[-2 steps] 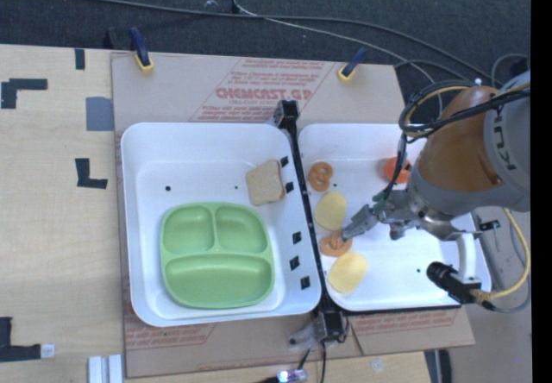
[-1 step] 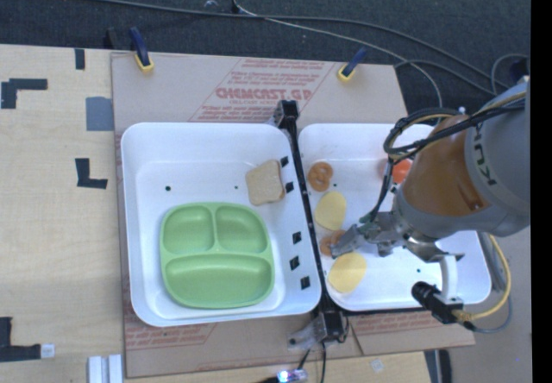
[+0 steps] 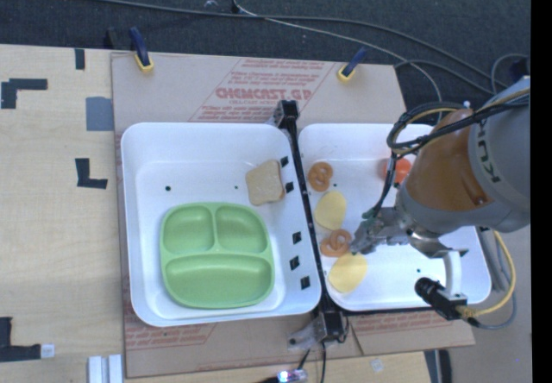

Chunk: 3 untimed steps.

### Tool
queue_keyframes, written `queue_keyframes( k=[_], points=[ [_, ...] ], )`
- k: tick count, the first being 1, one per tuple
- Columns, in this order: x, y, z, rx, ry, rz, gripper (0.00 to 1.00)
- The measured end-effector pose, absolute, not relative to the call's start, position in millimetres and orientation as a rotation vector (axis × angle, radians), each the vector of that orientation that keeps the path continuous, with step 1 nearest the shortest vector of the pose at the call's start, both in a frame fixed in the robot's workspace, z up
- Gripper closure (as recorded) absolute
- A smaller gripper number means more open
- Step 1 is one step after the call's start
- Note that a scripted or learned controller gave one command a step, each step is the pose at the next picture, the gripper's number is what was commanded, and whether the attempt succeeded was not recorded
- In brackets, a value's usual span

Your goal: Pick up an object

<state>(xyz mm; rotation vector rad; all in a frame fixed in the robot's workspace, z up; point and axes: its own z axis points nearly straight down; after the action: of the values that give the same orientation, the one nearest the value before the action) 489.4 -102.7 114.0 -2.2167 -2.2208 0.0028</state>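
Observation:
In the right bin (image 3: 405,291) lie several small food pieces: an orange pretzel (image 3: 320,173) near the divider, a pale yellow chip (image 3: 330,210) below it, a second orange pretzel (image 3: 335,242), and another yellow chip (image 3: 348,273) near the front. A red-orange piece (image 3: 393,168) peeks out beside the arm. My gripper (image 3: 364,239) hangs low over the bin, right next to the second pretzel, its tips dark and hard to make out. The arm's orange band (image 3: 444,167) covers the bin's right half.
The left bin (image 3: 138,200) holds a green divided plate (image 3: 216,254) and a tan slice of bread (image 3: 265,183) near the divider. Black clips run along the divider (image 3: 297,200). Cables loop over the right bin's edge (image 3: 483,286).

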Motion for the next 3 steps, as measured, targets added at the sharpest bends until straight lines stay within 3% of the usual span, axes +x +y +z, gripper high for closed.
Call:
queue_keyframes(
  k=[3],
  points=[
    [504.1,-111.0,260.3,-2.224,-2.226,-0.003,1.0]
  ],
)
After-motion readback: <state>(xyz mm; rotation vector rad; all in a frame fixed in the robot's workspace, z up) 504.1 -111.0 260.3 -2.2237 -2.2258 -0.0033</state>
